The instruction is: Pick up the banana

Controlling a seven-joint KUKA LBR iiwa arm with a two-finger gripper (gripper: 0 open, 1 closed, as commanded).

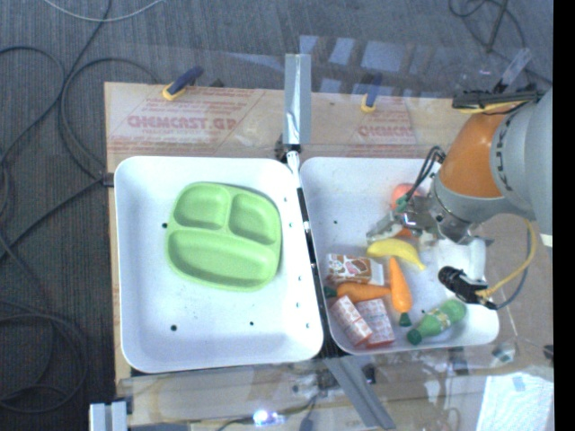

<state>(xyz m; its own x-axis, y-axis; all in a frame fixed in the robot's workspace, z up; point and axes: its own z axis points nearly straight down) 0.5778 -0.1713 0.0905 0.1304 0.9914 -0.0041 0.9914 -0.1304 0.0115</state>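
Note:
The yellow banana [396, 251] lies in the right bin [346, 191], near its middle right, curved with its tips pointing left and lower right. My gripper [402, 224] hangs directly over the banana's upper edge, at the end of the grey arm with the orange band [472, 162]. It looks to be touching or just above the fruit. The wrist hides the gripper's tips. The banana rests among the other items, with an orange carrot [399, 286] right under it.
The right bin also holds a red-orange fruit [401, 191], a second carrot [360, 291], a snack packet [349, 267], red boxes [362, 321] and a green bottle [439, 320]. A green divided plate [225, 234] sits in the left bin [144, 330].

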